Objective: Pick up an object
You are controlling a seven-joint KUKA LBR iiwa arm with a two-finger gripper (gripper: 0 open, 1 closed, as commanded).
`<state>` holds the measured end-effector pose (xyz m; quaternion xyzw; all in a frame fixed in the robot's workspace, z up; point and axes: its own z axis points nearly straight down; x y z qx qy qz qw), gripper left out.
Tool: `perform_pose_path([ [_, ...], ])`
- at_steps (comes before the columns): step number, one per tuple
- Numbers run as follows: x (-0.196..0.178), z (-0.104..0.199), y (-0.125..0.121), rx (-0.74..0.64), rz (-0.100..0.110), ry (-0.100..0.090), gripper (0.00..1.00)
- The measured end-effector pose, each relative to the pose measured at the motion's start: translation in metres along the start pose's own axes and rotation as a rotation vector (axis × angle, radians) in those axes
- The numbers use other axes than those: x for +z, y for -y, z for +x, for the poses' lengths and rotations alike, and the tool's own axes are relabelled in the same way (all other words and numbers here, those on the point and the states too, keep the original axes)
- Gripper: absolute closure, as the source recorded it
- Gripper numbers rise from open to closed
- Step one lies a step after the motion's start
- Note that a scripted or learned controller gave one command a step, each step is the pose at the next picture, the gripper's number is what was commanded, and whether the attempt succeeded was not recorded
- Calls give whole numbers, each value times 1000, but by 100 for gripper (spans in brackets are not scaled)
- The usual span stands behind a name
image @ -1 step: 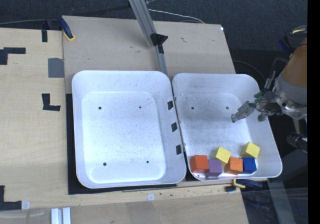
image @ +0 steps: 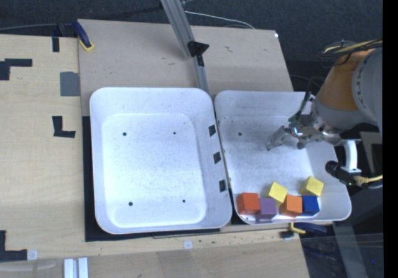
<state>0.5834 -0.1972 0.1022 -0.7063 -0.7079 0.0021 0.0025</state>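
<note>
My gripper (image: 274, 142) hangs over the middle of the right bin (image: 249, 115), reaching in from the right and pointing left. Nothing shows at its tip. Several small blocks lie along the bin's near edge, well below the gripper: a red-orange block (image: 249, 201), a purple block (image: 267, 208), a yellow block (image: 277, 192), an orange block (image: 292, 204), a blue block (image: 310, 204) and a second yellow block (image: 314, 185).
The left bin (image: 102, 146) adjoins the right one, its rim overlapping the right bin's left edge. A slanted metal pole (image: 177, 15) rises behind the bins. The arm's orange band (image: 339, 87) and grey wrist stand at the right bin's right side.
</note>
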Motion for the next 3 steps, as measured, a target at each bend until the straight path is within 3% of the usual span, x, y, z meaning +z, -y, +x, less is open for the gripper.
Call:
perform_pose_path([
  [1,-15,27,18,0,-3,0,0],
  [2,12,41,-24,-2,-6,0,0],
  [3,-51,8,-62,0,-14,5,0],
])
